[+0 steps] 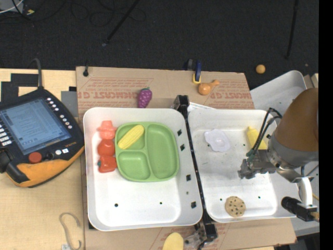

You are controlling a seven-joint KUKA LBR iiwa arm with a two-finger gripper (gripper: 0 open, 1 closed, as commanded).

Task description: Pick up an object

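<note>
Objects to pick from lay in both bins, and the trouble I foresaw began with their shapes. In the left bin [135, 202] a red plastic figure [106, 146] lay just beside a green plate [147, 151], smooth and split into compartments, with a bumpy yellow corn cob [130, 136] in its upper-left one; the cob looked round enough to roll away from a pinch. In the right bin [260, 197] a pale, cloudy disc [217, 140] lay flat and thin, likely to slide rather than lift, and a speckled cookie [235, 206] near the front wall sat just as flat. The gripper [248, 170] hung low over bare white floor between them, touching neither as far as I could see, and I could not make out whether it was spread or closed. Closing there would probably catch nothing. A yellow piece [253, 136] behind it, partly hidden by cables, sat near the arm and could have been knocked aside.
</note>
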